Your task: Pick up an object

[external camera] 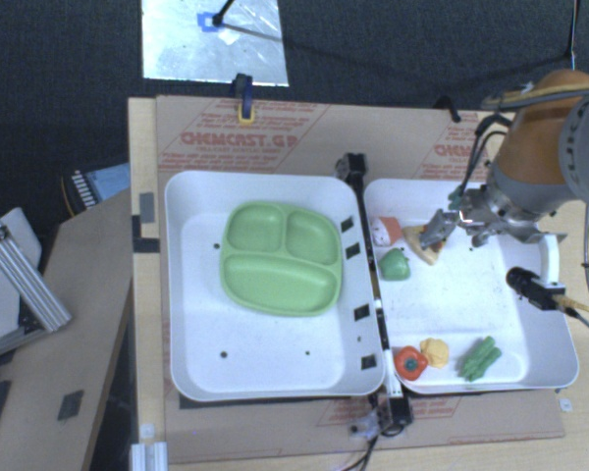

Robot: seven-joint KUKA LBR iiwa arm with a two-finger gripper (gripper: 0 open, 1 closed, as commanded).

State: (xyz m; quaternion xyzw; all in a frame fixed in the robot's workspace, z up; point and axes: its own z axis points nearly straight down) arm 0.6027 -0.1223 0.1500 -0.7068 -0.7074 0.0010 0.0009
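One tan wedge [429,252] lies beneath the end effector [438,232] — long axis slanting up-right; grip state unclear.

Arm [569,145] cut off at right

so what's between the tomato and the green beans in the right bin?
A yellow toy food piece sits between tomato and beans, per the camera view.

Left bin [191,263] holds the divided plate [280,258] at its centre; in the right bin [550,361], my gripper [438,232] sits over the far-left corner above three toy foods [396,265], three more [434,352] along the near edge.
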